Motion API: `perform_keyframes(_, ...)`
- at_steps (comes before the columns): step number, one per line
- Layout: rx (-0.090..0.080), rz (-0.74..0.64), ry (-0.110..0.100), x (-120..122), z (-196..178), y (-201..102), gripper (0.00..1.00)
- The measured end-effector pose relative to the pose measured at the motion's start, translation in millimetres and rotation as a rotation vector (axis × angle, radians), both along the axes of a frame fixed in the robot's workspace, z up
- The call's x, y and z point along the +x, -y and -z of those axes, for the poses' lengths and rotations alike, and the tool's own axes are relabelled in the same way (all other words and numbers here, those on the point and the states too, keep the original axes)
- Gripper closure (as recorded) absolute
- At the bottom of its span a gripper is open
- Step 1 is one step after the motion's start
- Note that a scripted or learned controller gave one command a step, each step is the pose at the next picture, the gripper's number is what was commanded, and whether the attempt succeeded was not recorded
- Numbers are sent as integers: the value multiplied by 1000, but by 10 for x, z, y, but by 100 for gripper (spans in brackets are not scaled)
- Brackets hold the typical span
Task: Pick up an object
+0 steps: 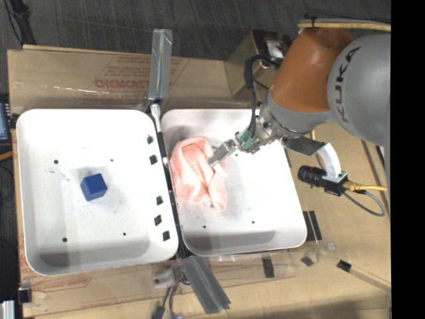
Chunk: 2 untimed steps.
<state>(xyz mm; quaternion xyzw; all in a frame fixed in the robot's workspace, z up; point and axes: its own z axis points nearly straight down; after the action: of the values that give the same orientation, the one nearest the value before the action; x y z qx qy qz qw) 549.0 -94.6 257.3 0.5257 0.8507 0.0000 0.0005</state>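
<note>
**Robot arm (345,65) leans over the right of two white bins, its tip at a pink cloth**

Its fingers (222,153) appear as one slim grey bar slanting down to the left. Their tip meets the upper right edge of a crumpled pink cloth (196,178). From this angle it cannot be told whether they are spread, pressed together or pinching the fabric. The cloth lies bunched in the left half of the right bin (265,234), just beside the wall it shares with its neighbour. In the left bin (40,178), a small blue cube (94,186) sits left of centre, well apart from the cloth. Both bins rest side by side on a table (345,244), with brown cardboard (66,72) showing behind them. The arm, grey with an orange band, reaches in from the upper right.
</note>
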Motion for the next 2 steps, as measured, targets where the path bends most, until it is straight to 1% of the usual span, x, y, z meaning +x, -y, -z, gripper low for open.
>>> perform_keyframes(1, 0, -15, -4, 150, 717, 193, 0)
perform_keyframes(2, 0, -15, -4, 151, 714, 193, 0)
